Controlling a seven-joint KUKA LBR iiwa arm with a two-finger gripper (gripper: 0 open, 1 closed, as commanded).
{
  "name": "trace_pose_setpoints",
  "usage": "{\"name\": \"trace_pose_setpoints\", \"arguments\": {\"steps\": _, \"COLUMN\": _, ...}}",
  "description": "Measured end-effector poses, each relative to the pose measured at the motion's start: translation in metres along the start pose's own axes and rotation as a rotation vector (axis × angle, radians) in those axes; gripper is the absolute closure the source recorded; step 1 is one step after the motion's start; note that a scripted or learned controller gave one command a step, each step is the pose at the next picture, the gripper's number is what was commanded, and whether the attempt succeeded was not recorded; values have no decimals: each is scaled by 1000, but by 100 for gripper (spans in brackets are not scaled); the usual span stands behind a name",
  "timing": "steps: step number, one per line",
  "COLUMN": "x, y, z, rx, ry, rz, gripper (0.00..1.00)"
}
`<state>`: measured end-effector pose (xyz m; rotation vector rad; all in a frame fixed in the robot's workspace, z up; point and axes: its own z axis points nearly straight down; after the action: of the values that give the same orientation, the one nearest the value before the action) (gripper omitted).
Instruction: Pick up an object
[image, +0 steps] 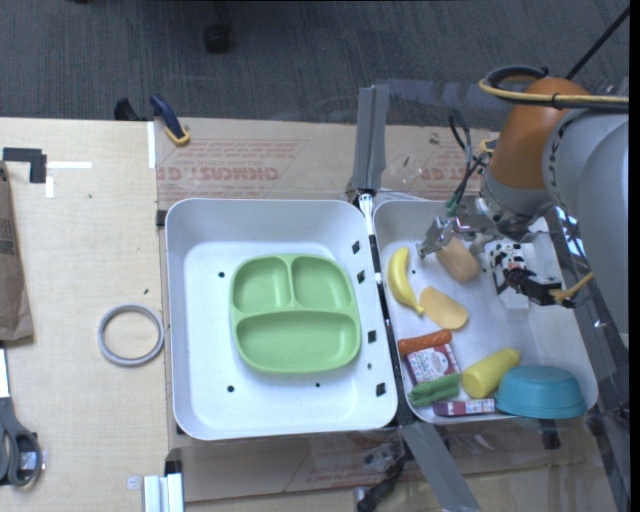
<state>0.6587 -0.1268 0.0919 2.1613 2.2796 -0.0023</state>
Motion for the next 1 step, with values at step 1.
{"name": "trace_pose_setpoints", "arguments": {"steps": 1, "x": -1, "y": 0, "z": -10, "rx": -1, "ry": -1, "rz": 1, "gripper": 100}}
